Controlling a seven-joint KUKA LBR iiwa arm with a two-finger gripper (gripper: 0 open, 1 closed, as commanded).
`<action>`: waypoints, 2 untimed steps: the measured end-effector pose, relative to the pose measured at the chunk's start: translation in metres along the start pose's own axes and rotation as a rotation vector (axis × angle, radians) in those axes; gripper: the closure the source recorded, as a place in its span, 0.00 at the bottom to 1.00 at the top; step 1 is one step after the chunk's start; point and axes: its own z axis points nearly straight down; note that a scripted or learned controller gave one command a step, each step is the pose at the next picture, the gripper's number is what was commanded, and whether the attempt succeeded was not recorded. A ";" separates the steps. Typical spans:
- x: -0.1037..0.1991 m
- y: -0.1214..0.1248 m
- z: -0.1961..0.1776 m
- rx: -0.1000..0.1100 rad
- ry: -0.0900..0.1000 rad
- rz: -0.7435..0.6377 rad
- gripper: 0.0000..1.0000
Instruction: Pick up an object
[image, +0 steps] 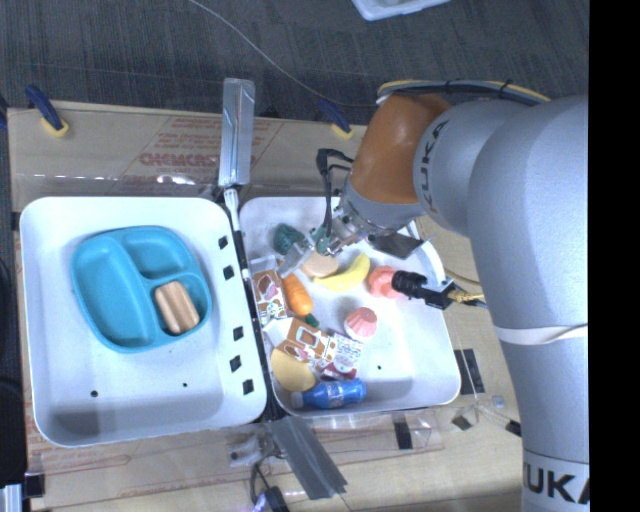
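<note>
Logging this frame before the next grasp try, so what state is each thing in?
Gripper: low in the right bin's far end, over the toys.
Banana: lying flat, beside the gripper.
Carrot: lying flat.
Blue bottle: on its side, at the near wall.
Blue tray: flat in the left bin, bun-like toy in one compartment.

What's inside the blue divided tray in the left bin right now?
The blue tray holds one tan hot-dog bun in its lower right compartment. The tray's floor under the bun is covered.
</note>
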 end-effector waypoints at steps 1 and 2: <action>-0.011 0.017 0.009 0.000 0.002 0.148 0.00; -0.012 -0.026 -0.065 -0.002 0.001 0.098 0.00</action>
